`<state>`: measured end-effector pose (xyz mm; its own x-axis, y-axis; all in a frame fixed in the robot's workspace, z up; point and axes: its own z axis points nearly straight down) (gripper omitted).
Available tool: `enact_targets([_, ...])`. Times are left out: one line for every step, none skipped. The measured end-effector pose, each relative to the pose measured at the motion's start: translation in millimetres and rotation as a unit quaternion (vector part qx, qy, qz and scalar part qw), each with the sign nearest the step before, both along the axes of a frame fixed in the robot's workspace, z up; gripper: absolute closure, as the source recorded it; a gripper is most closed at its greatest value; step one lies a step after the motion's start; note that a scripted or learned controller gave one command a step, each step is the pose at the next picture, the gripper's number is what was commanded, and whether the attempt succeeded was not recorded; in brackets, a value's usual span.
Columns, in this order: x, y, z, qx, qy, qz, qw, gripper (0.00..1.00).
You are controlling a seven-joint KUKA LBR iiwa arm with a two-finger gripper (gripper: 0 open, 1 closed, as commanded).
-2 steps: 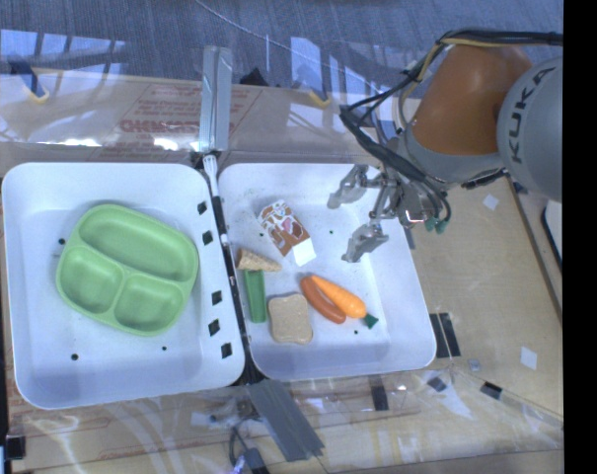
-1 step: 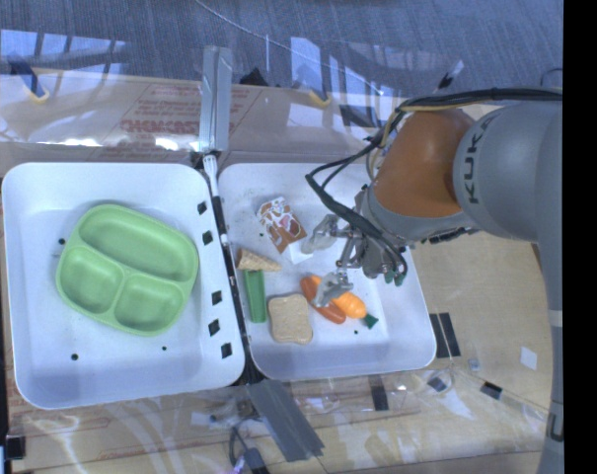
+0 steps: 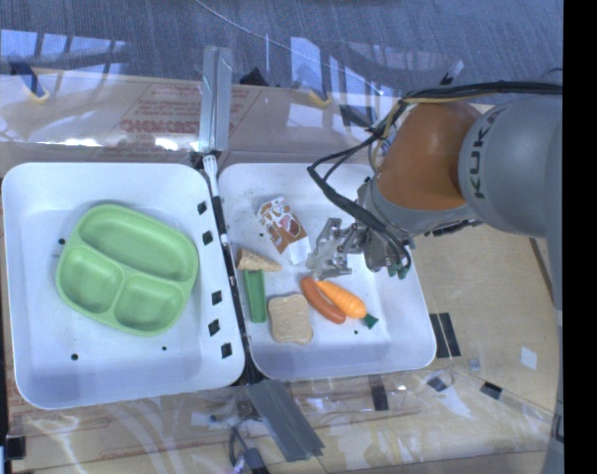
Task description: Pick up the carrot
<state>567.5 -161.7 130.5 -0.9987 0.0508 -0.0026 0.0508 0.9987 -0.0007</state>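
Observation:
The carrot [image 3: 341, 298] is orange with a small green tip at its right end. It lies at a slant on the floor of the right bin [image 3: 402, 349], touching a red-orange sausage-like piece [image 3: 321, 302] on its left. My gripper [image 3: 330, 258] hangs just above and slightly left of the carrot's upper end, pointing down-left. Nothing shows between its fingers, and whether they stand apart is hard to read from this angle.
The right bin also holds a toast slice [image 3: 290, 319], a green stick [image 3: 255, 295], a wedge of bread [image 3: 258, 261] and a small printed packet [image 3: 280, 222]. A green divided plate [image 3: 127, 266] lies in the left bin [image 3: 32, 363].

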Motion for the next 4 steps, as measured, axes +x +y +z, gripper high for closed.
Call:
enact_targets([70,82,83,0.0008,-0.004,0.032,0.9995,1.0])
enact_targets([70,80,91,-0.0003,-0.002,0.033,0.9994,1.0])
enact_targets([54,19,131,-0.0013,-0.001,0.0,1.0,1.0])
enact_targets([27,-23,116,-0.0002,0.001,0.008,1.0,1.0])
